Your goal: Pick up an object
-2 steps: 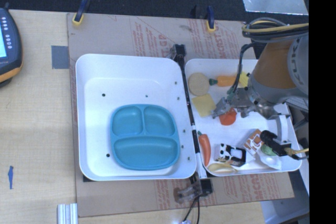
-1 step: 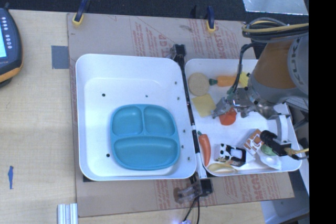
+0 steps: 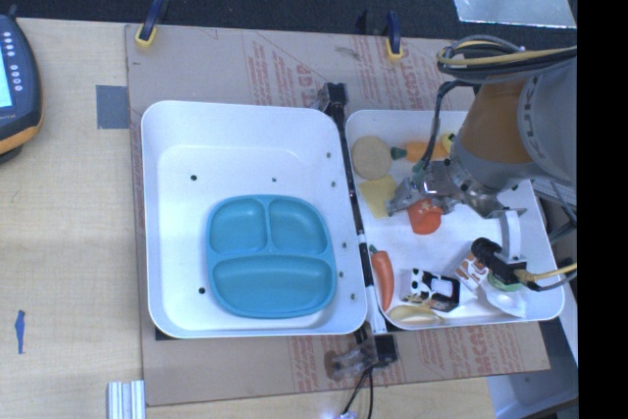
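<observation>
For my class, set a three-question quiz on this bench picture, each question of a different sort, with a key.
1. True or false: the blue divided tray lies in the left bin.
2. Which item lies along the right bin's left wall, near its front corner? A) orange carrot B) a green bottle C) a yellow cup
3. Fill in: the red-orange piece right below the gripper lies in the ____ bin.

Key: 1 true; 2 A; 3 right.
</observation>
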`<state>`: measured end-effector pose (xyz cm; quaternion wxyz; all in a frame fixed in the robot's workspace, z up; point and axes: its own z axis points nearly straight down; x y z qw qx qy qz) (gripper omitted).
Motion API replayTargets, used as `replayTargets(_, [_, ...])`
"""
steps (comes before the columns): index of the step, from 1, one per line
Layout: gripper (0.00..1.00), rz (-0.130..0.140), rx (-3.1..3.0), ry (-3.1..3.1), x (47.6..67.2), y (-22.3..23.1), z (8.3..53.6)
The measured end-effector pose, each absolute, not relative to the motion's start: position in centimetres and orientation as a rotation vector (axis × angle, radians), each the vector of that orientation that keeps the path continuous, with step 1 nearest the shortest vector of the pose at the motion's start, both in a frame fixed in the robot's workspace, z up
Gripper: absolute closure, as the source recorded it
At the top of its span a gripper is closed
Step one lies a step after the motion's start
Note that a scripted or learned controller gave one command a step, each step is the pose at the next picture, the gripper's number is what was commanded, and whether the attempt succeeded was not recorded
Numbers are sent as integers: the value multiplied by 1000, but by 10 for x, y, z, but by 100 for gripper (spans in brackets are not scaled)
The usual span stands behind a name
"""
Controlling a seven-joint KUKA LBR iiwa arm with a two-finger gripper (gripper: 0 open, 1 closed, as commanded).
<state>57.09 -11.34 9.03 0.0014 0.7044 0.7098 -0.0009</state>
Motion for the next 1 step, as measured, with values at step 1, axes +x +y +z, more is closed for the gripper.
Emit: replayTargets(1, [100, -2, 2208, 2227, 571, -114, 102])
